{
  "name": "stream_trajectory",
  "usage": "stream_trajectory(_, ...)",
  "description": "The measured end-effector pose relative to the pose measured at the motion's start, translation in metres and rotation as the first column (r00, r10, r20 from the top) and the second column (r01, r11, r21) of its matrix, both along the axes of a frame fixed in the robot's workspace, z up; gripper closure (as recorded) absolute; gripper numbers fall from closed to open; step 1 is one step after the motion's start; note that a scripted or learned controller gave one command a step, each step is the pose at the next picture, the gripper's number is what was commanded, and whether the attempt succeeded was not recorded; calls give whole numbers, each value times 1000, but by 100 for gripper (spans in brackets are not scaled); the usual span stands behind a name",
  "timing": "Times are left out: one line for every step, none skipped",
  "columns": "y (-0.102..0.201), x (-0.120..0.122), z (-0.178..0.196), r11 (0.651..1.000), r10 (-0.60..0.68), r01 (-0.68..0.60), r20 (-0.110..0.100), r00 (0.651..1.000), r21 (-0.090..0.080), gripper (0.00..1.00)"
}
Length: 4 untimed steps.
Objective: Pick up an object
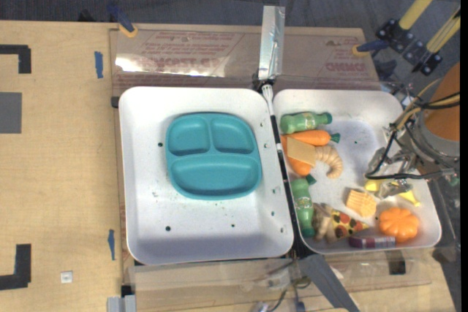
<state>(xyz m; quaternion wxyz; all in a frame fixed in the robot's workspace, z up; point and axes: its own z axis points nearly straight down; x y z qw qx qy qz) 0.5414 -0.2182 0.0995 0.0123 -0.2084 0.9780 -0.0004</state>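
Objects all sat in the right bin (433, 234), none picked yet. End effector (398, 175) was over that bin's right side, arm (442, 129) coming in from the right edge. Wiring and wrist hardware hid the fingertips, so couldn't tell whether the fingers were apart or together, and nothing was visibly between them.

Nearest candidates: yellow piece (374, 187) just beside the end effector on its left, cracker-like square (360, 202) a little further left and toward the near rim, orange pumpkin (399, 223) just on the near side (roundish, no real long axis). Carrot (312, 137) and green bottle (304, 120) lay well to the left and toward the far rim, both with long axes roughly left-right. Croissant (333, 161) sat between those and the end effector.

My read: pumpkin or yellow piece was the short move, mostly straight down. Teal tray (213, 156) sat in the left bin (139, 179), well apart across the divider.
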Motion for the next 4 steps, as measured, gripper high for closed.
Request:
stream_trajectory(75, -12, -10, 896, 444, -444, -13, 896, -11, 100)
stream_trajectory(119, -28, -10, 914, 406, -406, -8, 914, -13, 100)
stream_trajectory(171, -36, 87, 879, 477, -478, -14, 879, -7, 100)
stream_trajectory(119, -44, 3, 897, 443, -443, -9, 897, -10, 100)
